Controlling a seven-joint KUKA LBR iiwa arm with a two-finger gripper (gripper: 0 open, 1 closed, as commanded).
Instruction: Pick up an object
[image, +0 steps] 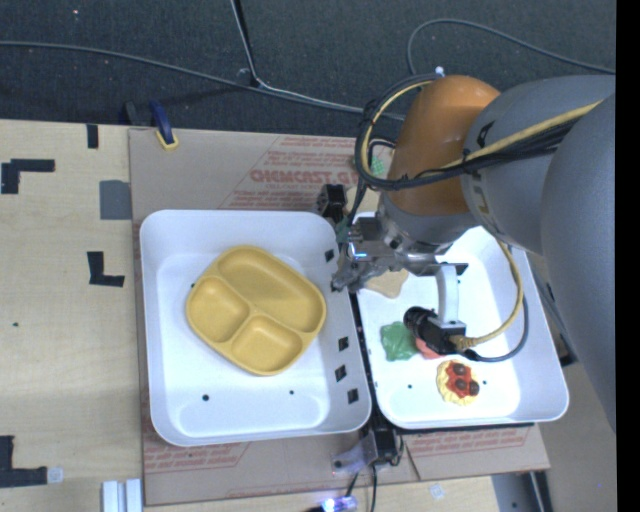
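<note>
Yellow plate (257, 308) lies in the left bin (165, 405); the gripper (354, 268) hangs over the right bin (530, 398), open or closed I cannot tell; nothing visibly lifted.

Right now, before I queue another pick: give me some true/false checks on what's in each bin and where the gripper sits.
1. The yellow divided plate lies in the left bin. True.
2. The plate has four compartments. False: three show.
3. The toy pizza lies in the right bin. True.
4. The green object sits on the plate. False: it lies in the right bin.
5. The gripper is over the left bin's far left corner. False: it is by the wall between the two bins.
</note>
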